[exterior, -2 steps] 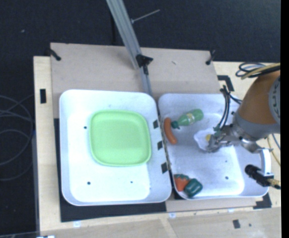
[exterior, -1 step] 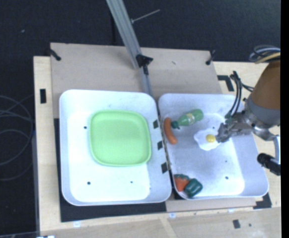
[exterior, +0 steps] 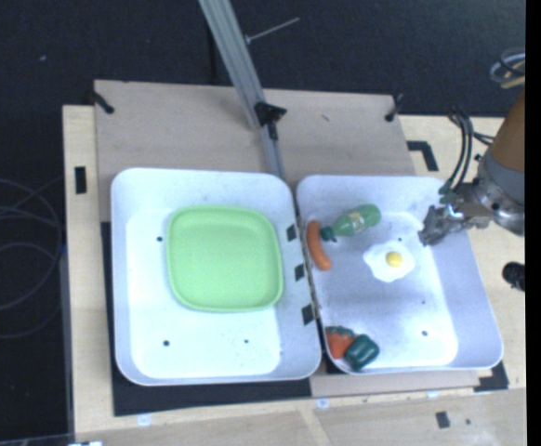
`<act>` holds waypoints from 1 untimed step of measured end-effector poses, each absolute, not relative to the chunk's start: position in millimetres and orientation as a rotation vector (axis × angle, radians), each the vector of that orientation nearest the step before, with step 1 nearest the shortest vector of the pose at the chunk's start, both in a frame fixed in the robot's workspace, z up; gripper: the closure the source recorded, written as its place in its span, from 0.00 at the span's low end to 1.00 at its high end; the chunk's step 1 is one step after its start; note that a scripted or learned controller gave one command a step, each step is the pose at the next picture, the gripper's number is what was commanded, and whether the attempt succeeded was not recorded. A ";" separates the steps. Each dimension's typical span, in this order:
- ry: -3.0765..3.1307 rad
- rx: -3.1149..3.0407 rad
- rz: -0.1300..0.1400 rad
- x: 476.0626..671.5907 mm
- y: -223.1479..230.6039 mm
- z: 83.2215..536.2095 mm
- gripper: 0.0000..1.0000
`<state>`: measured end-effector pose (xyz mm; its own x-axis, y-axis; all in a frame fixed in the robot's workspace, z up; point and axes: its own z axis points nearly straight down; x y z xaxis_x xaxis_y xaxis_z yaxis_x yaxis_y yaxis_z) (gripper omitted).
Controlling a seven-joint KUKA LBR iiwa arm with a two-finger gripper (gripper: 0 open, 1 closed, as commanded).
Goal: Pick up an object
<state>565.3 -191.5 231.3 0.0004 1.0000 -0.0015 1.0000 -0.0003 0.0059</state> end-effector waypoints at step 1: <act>2.219 2.219 0.004 566.0 -192.2 277.0 1.00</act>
<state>566.0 -192.2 277.0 0.0000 1.0000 -0.0010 1.0000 0.0000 0.0047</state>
